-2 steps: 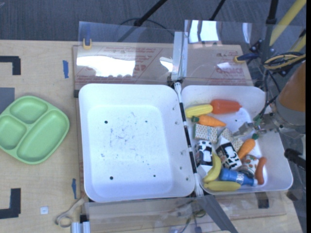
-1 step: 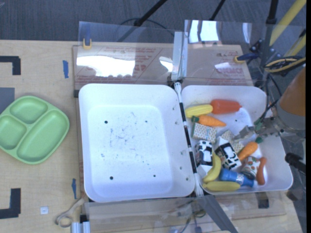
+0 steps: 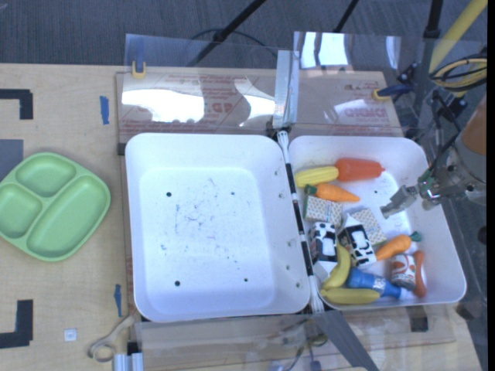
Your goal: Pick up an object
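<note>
One gripper: we see the gripper reaching in from the right, low over the right side of the right bin; we cannot tell how it is set, and we see nothing held in it.
Arm: we see the grey arm come in over the right rim, with an orange band at the view's right edge.
Right bin: we find the right bin crowded with toy food, most of it left of and nearer than the gripper.
Far row: we see an orange-red pepper at the far side, touching a yellow corn cob on its left, and a carrot just near of them.
Middle: we see patterned square packets, and black-and-white cow-print pieces beside them.
Near side: we see a banana, a blue object, a second carrot and a red-and-white item close together.
Left bin: we see the left bin, touching the right one along the middle.
Bench: we see a green divided plate well to the left on the wooden bench.
</note>
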Available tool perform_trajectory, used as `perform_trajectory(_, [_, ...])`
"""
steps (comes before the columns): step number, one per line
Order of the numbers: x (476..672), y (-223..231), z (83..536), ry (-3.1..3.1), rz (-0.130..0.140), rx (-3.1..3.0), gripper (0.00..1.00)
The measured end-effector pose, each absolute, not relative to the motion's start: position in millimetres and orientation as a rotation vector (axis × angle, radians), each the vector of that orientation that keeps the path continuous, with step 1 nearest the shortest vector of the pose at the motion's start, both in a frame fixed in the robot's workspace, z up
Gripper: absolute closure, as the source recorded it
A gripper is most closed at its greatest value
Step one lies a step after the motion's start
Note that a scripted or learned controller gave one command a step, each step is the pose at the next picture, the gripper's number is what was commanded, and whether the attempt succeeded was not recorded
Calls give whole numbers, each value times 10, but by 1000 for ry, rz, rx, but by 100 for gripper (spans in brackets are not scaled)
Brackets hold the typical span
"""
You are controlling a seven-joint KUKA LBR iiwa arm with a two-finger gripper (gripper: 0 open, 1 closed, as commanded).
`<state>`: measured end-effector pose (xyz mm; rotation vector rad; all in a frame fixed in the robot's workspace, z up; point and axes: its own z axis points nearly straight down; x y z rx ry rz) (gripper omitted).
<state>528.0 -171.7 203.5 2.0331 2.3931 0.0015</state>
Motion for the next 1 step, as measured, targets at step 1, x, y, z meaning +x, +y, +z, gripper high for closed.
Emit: perform_trajectory(1, [5166, -2153, 1299, 2337, 0, 2100, 0])
